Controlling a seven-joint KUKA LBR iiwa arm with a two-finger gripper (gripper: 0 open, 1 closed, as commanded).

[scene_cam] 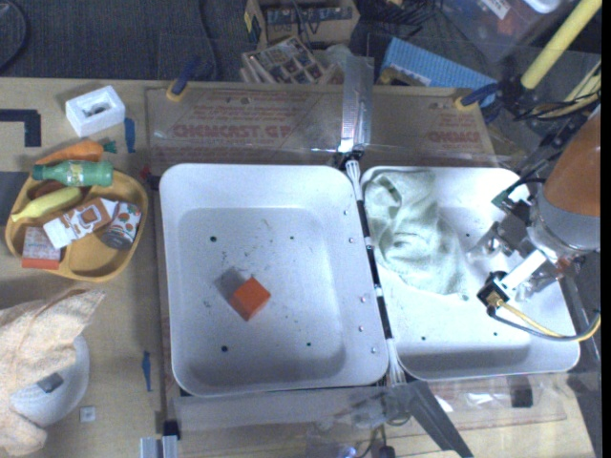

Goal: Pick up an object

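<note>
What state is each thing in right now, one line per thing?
orange block: resting flat in the left bin, apart from the claw.
pale cloth: crumpled in the right bin, against its left wall.
claw: over the right bin, at the cloth's right edge.
green bottle: lying on its side in the yellow bowl.

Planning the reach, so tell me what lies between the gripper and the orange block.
The gripper hangs over the right bin; the orange block lies in the left bin. Between them sit a crumpled pale cloth in the right bin and the bins' adjoining rims.
</note>
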